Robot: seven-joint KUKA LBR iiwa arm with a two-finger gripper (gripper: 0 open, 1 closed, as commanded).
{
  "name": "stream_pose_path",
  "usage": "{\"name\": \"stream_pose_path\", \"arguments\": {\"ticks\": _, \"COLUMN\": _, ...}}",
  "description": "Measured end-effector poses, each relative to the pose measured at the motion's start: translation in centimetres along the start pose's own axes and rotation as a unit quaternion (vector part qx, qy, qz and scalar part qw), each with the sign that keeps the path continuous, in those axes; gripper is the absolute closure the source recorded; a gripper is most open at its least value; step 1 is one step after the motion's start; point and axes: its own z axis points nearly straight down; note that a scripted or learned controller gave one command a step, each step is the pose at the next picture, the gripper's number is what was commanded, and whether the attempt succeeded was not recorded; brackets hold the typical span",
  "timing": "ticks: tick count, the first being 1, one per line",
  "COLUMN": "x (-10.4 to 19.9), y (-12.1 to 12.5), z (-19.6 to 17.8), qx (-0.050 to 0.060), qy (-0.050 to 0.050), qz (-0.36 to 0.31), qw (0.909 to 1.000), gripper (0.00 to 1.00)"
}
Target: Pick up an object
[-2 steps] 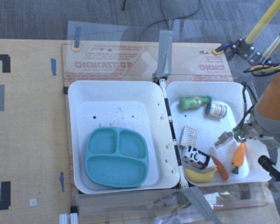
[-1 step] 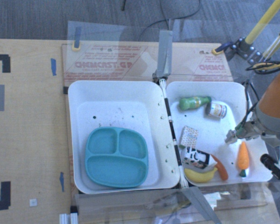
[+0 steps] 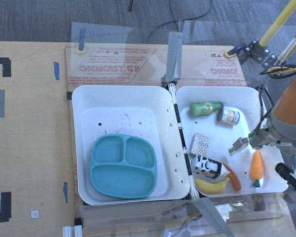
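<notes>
- Left bin (image 3: 84, 102): held a teal tray (image 3: 123, 166) with three compartments, lying flat toward the near side; nothing seen in its compartments.
- Right bin (image 3: 251, 94): held all the loose items, any of which could serve as the object to pick.
- Green bottle (image 3: 205, 108): on its side near the far wall, just beside a small can (image 3: 229, 116), also on its side.
- Patterned card (image 3: 200, 144): lay tilted near the bin's middle; a black-and-white box (image 3: 207, 167) sat just nearer.
- Banana (image 3: 211, 184): against the near wall, touching a red pepper (image 3: 232, 177) that slanted across its right end.
- Carrot (image 3: 257, 167): lay lengthwise at the right side, apart from the rest, tip toward the near wall.
- Gripper (image 3: 239, 145): hung over the right bin between can and carrot, arm (image 3: 289, 107) reaching in from the right; whether the jaws stood apart or together could not be told, and nothing was seen between them.
- Handling note: the carrot appeared the nearest and least crowded choice. A good try would centre over its thick middle, close across its width rather than along it, and descend straight. The banana and pepper, being in contact, looked likelier to spoil a grasp.
</notes>
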Motion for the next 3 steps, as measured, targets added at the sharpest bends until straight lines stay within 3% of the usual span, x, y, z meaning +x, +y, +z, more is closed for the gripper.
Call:
{"name": "stream_pose_path", "arguments": {"ticks": 1, "x": -3.2, "y": 5.3, "z": -2.6, "qx": 0.001, "qy": 0.001, "qz": -0.01, "qw": 0.9999, "gripper": 0.0}}
{"name": "stream_pose_path", "arguments": {"ticks": 2, "x": -0.5, "y": 4.7, "z": 2.0, "qx": -0.002, "qy": -0.001, "qz": -0.035, "qw": 0.9994, "gripper": 0.0}}
{"name": "stream_pose_path", "arguments": {"ticks": 3, "x": -4.0, "y": 11.0, "z": 1.7, "qx": 0.001, "qy": 0.0, "qz": -0.081, "qw": 0.9967, "gripper": 0.0}}
